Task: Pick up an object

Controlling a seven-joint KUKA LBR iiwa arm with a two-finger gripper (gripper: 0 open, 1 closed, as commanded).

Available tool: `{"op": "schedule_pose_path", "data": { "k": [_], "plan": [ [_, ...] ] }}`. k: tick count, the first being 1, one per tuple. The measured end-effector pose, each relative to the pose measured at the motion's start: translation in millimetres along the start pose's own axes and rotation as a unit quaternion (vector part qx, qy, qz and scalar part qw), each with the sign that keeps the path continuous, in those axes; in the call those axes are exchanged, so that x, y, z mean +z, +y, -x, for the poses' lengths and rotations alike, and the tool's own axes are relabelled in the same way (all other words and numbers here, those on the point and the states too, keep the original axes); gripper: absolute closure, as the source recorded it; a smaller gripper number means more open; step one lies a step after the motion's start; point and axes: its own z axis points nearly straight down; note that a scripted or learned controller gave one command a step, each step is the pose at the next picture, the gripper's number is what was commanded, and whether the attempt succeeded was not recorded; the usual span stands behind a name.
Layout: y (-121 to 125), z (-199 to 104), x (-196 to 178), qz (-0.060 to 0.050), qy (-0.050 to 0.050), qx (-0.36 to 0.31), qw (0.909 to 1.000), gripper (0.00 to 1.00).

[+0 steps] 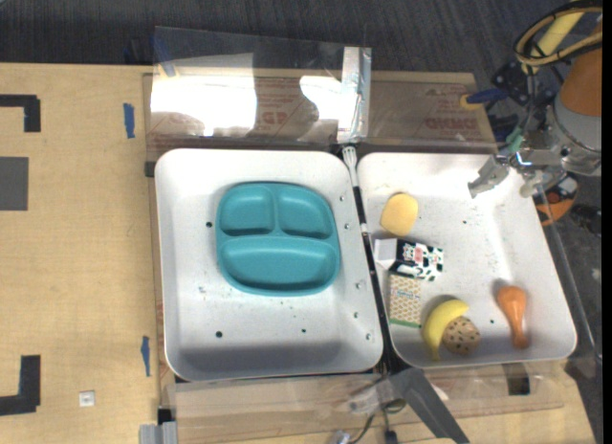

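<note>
Objects for picking lie in the right bin (559,284): nearest the camera, a yellow banana (440,320) touching a brown speckled cookie (462,337), with an orange carrot-like piece (514,313) beside them toward the right wall. A patterned card (405,299) lies just left of the banana, and a small black-and-white carton (419,258) sits beyond it. Farther back rests a yellow lemon-shaped item (400,212). The left bin (182,241) carries a teal divided plate (278,237). Farthest, the end effector (507,172) hovers over the right bin's back corner, fingers seemingly apart, gripping nothing.
</note>
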Motion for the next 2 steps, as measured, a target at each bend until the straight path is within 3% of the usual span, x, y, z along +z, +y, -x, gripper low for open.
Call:
{"op": "schedule_pose_path", "data": {
  "k": [1,2],
  "plan": [
    [-62,22,93,-0.004,0.007,-0.054,0.9985,0.00],
    [-72,9,51,0.001,0.000,-0.111,0.9938,0.00]
  ]
}}
